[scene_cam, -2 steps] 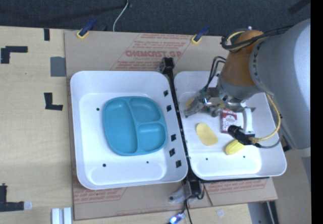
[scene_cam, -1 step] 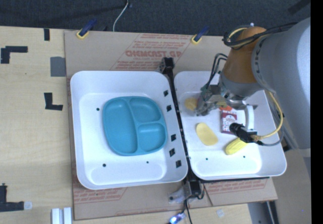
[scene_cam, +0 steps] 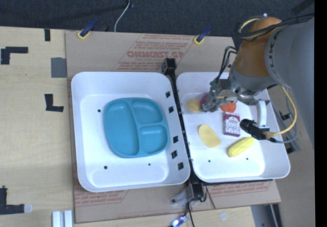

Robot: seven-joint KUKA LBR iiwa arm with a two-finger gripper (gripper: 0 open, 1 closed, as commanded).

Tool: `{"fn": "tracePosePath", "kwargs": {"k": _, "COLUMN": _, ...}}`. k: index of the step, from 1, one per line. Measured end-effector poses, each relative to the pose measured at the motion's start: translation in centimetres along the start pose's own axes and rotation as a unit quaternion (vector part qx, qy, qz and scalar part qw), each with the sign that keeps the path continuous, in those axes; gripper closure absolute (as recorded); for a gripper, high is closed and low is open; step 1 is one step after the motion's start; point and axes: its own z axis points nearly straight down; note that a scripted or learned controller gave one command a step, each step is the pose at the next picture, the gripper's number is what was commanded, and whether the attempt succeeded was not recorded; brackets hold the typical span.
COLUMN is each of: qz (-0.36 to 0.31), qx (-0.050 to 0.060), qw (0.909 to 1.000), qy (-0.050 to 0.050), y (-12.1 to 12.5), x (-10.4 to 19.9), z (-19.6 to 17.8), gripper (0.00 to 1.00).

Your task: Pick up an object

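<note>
Progress: nothing looks lifted yet, so the whole pick is left for you to watch.
Right bin (scene_cam: 276,169), near: one corn cob (scene_cam: 240,146), one pale yellow slice (scene_cam: 209,135), one small red carton (scene_cam: 232,125).
Right bin, far: one small yellow piece (scene_cam: 193,105), one orange scrap (scene_cam: 229,107), both just beside the gripper (scene_cam: 210,102).
Gripper: low over the bin floor; you cannot tell whether it is spread or closed.
Left bin (scene_cam: 87,169): one blue divided plate (scene_cam: 136,127).
</note>
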Motion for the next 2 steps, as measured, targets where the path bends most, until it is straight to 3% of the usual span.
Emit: {"fn": "tracePosePath", "kwargs": {"k": 2, "qz": -0.001, "qx": -0.001, "qw": 1.0000, "qy": 0.000, "y": 1.7, "x": -0.3, "z": -10.0, "gripper": 1.00}}
